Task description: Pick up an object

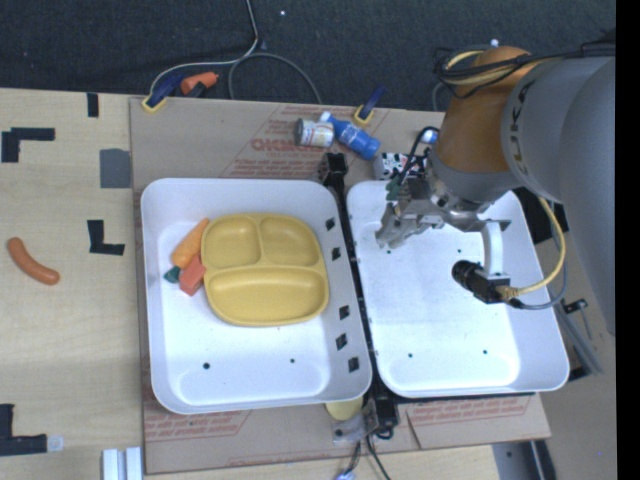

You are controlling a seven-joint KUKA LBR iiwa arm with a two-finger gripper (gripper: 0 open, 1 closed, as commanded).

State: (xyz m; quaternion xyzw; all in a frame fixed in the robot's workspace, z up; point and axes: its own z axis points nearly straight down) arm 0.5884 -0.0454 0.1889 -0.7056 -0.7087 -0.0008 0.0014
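Camera view, far left: an orange sausage [32, 261] lies out on the table [70, 368], well apart from the bins. Moving in, the left bin [240, 378] carries a yellow divided plate [265, 268], and a carrot [187, 244] is tucked against the plate's left edge. Across the divider, the right bin [450, 358], and down over its upper left corner hangs the pincer [393, 230] — whether it grips anything, I cannot tell. Behind both bins, a blue-and-white bottle [338, 133] rests on cardboard.

Even overhead light, soft shadows, slightly soft focus.
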